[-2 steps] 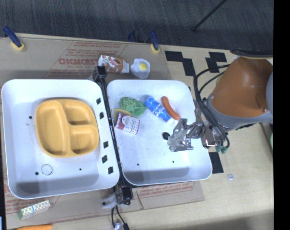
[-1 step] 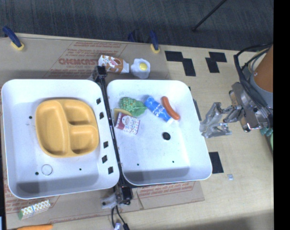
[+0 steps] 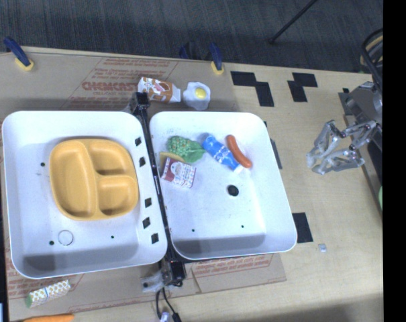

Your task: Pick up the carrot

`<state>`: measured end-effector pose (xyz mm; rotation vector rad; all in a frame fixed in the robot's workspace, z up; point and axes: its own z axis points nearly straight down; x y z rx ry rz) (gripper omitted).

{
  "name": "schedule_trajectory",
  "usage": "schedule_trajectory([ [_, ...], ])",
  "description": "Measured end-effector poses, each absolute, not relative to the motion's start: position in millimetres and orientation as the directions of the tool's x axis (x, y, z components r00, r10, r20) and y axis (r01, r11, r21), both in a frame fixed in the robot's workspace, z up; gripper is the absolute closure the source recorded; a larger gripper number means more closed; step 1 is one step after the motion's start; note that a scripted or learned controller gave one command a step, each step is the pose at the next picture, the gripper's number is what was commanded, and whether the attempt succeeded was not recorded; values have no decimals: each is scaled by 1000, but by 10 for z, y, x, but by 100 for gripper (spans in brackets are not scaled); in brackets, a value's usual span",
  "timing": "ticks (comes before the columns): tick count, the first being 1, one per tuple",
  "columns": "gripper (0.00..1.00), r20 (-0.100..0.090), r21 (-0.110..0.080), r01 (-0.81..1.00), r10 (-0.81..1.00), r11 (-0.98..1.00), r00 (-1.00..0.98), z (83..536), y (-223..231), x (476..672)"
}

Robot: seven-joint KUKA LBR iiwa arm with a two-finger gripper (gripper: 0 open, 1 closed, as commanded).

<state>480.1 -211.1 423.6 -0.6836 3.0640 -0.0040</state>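
The carrot (image 3: 238, 151), a short orange-red stick, lies in the right bin (image 3: 270, 206) near its back right corner. It rests against a blue bottle (image 3: 219, 151) on its left. My gripper (image 3: 325, 151) hovers over the bare bench to the right of the right bin, well apart from the carrot. Its fingers point left toward the bin, stand open and have nothing between them.
Also in the right bin are a green leafy toy (image 3: 184, 146), a red and white packet (image 3: 179, 173) and a small black spot (image 3: 232, 191). A yellow divided tray (image 3: 94, 177) sits in the left bin (image 3: 21, 200). A small carton (image 3: 156, 89) and an egg toy (image 3: 198, 94) lie behind the bins.
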Motion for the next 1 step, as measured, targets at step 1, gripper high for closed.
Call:
schedule_trajectory([
  [1, 100, 2, 3, -501, -501, 866, -866, 2552, -1923, 4941],
])
